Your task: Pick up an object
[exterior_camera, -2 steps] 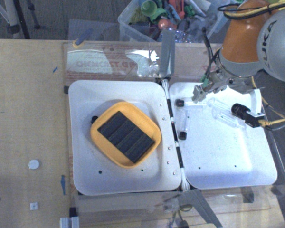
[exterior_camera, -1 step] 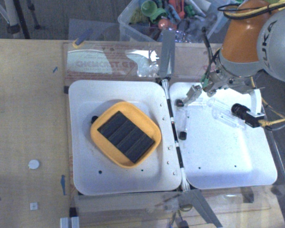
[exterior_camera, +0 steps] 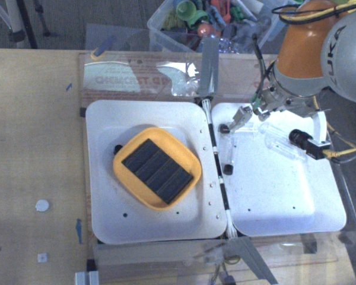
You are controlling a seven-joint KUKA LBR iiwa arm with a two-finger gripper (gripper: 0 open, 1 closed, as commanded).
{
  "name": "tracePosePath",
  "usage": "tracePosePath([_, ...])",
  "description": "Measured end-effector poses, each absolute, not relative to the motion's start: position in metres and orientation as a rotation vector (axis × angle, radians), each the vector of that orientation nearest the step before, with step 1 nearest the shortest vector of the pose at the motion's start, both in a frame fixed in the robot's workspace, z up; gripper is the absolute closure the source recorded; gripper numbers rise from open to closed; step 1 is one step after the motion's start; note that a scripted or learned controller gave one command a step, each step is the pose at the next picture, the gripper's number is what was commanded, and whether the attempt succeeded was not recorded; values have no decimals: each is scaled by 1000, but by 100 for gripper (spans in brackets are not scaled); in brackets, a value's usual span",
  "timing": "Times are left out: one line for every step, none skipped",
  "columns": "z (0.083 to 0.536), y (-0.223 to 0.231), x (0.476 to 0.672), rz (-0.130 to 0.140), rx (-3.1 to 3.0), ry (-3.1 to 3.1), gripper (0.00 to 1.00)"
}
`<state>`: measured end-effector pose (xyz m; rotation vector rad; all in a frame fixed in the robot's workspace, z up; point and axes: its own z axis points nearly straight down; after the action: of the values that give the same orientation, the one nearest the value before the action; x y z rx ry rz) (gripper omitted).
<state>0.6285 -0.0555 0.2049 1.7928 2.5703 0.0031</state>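
Writing on the arm: the dark letters "UKA" show on the grey arm (exterior_camera: pixel 344 40), just under its orange band.
Writing on the sheet: a clear sheet (exterior_camera: pixel 142 79) lies flat on the tabletop (exterior_camera: pixel 35 129), along the far edge of the left bin. It has pale print on it, but the print is too blurry to read.
Left bin (exterior_camera: pixel 98 177): it holds the yellow pad and one little black bit.
Yellow pad (exterior_camera: pixel 157 168): this is the thing to pick up. It is square with round corners and sits near the middle of the left bin, turned so a corner points to the far edge. Its top is a dark panel with ribs across it.
Little black bit (exterior_camera: pixel 117 149): it peeks out at the pad's left corner, touching it. It is too small to tell what it is.
Right bin (exterior_camera: pixel 285 195): a small black thing (exterior_camera: pixel 228 168) sits close to its left edge, about halfway along.
Gripper (exterior_camera: pixel 234 123): it is over the far left corner of the right bin, well apart from the yellow pad. You cannot tell if it is wide or narrow.
Toy tub (exterior_camera: pixel 166 25): a clear tub stands behind the bins, full of bright plastic toys in green, pink, red and orange.
Tabletop: a small white dot (exterior_camera: pixel 42 205) lies left of the left bin.
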Motion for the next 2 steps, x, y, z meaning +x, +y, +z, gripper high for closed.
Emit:
tracePosePath([185, -42, 568, 0, 1687, 2651, 0])
tracePosePath([185, -42, 568, 0, 1687, 2650, 0])
